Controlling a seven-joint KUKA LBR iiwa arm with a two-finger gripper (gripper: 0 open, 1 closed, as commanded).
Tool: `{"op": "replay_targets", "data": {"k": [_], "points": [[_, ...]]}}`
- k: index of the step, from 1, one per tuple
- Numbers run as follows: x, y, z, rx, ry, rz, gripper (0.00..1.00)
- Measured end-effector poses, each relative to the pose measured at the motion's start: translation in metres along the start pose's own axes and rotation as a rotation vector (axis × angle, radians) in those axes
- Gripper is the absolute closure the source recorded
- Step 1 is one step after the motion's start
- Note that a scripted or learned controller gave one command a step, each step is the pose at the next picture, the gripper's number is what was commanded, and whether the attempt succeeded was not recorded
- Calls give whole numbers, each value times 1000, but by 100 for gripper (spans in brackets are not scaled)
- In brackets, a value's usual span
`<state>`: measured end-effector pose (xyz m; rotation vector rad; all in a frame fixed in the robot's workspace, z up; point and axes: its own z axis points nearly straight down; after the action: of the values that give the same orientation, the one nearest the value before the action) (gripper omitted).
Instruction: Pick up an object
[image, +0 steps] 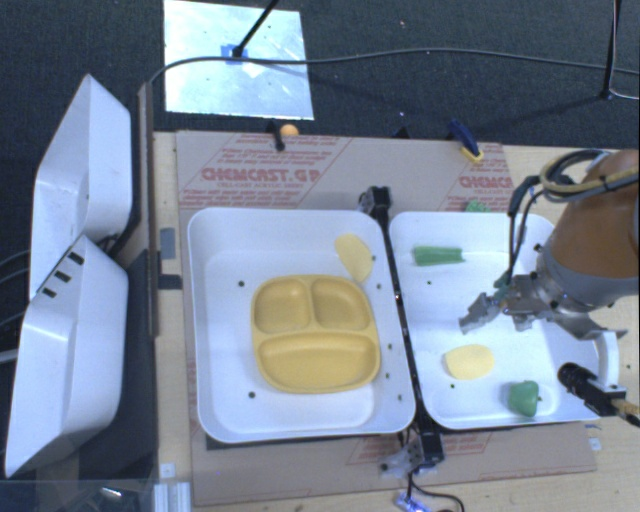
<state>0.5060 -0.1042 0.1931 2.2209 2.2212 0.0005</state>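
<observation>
In the right bin (430, 400), near its middle, the end effector (478, 312) hangs over bare white floor with nothing between its fingers. From this angle I honestly can't tell if they're apart or together, it's just a grey blob at the end of the arm (590, 250).

Stuff within reach in that bin: a green pepper-looking piece (437, 256) up near the far edge, a flat yellow chip thing (468, 361) just below the end effector toward the near edge, and a green chunk (523, 397) in the near right corner. The left bin (215, 400) has a yellow divided tray (315, 332) sitting in the middle and another pale yellow slice (353, 257) up by its far right corner.

So my read: this is the approach step, nothing grabbed yet. The yellow chip is the closest candidate, but it looks flat, so getting fingers around it could be a pain. The next move needs the end effector shifted toward the near edge, lined up over the piece, and dropped straight down. The green chunk looks like an easier grab, to be fair.
</observation>
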Motion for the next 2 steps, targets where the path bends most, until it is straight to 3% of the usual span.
{"op": "replay_targets", "data": {"k": [1, 2], "points": [[8, -19, -102, -9, 0, -1, 0], [27, 21, -97, 0, 0, -2, 0]]}}
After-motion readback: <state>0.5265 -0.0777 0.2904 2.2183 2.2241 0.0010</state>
